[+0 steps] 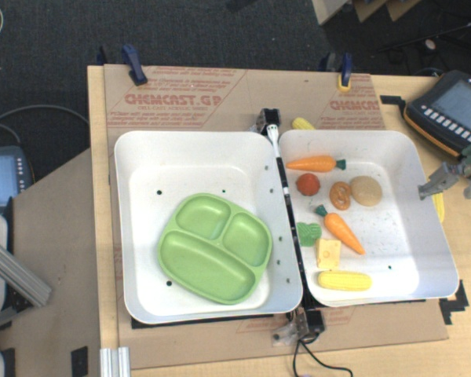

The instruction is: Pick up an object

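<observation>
fingers hang slightly spread at the right bin's right rim, gripping nothing. toy foods lie inside; carrot nearest centre.

green plate fills left bin, toys crowd right bin

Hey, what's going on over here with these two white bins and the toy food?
A robot arm is set to pick up an object, but nothing is in hand yet. Its pincer sits at the right edge of the right bin, away from the food. That bin holds two carrots, a tomato, a corn cob, a cheese wedge and a few other toy foods. The left bin holds a green divided plate.
</observation>
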`<state>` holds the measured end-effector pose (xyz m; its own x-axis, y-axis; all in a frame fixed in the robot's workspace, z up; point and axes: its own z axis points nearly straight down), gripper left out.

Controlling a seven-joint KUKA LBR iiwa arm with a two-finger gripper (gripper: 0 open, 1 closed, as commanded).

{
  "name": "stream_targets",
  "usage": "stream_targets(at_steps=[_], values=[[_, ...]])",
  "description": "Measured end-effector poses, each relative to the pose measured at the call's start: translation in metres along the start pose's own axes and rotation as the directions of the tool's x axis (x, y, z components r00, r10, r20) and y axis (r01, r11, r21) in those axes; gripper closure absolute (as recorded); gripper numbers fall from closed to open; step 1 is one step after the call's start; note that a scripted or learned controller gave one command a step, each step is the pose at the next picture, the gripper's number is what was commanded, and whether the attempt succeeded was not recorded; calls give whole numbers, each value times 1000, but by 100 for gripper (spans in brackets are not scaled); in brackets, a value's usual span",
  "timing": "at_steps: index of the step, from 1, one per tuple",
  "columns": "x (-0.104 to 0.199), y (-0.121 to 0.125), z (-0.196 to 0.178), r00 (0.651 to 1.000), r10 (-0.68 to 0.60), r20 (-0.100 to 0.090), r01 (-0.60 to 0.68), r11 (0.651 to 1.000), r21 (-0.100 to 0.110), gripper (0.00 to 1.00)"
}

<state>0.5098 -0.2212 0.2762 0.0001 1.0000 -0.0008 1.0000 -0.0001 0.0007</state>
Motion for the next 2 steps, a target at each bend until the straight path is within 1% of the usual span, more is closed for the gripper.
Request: stream_targets(at_steps=[1, 2], values=[[14, 7, 196, 1000, -1, -6, 1, 1000, 12, 0], [62, 60, 192, 1000, -7, 0, 7, 1000, -5, 0]])
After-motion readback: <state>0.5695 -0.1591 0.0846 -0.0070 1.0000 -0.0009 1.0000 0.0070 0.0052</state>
